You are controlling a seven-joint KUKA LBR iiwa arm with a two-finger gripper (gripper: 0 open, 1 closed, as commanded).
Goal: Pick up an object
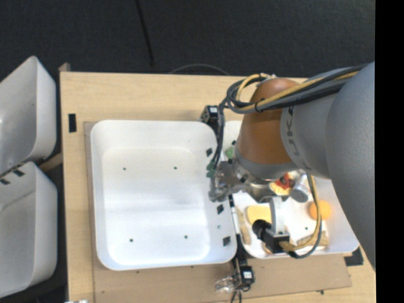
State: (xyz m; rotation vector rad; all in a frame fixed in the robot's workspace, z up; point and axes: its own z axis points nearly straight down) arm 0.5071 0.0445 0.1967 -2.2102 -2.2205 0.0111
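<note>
Over the right bin (341, 243) hangs the arm (334, 131), its orange band (268, 128) and wrist covering most of that bin's floor. The pincer sits beneath the wrist, hidden by it, so I cannot tell whether it is spread, pressed together or pinching anything.

All the things that could be picked lie in this right bin, close around the wrist. A yellow piece (257, 214) shows just on the near side of the wrist, toward the wall shared with the left bin. An orange ball (320, 208) lies to the right of it, and a small red-and-orange thing (287, 182) peeks out at the wrist's near edge, between the two. The yellow piece is partly covered, so its long axis cannot be read.

By my judgement the yellow piece or the red-and-orange thing is the likeliest target. Both lie almost under the wrist and slightly nearer than it, so only a short shift toward the near side would be needed before descending.

The left bin (151, 194) shows only its bare white floor. Both bins rest side by side on the pale wooden tabletop (77, 232).
</note>
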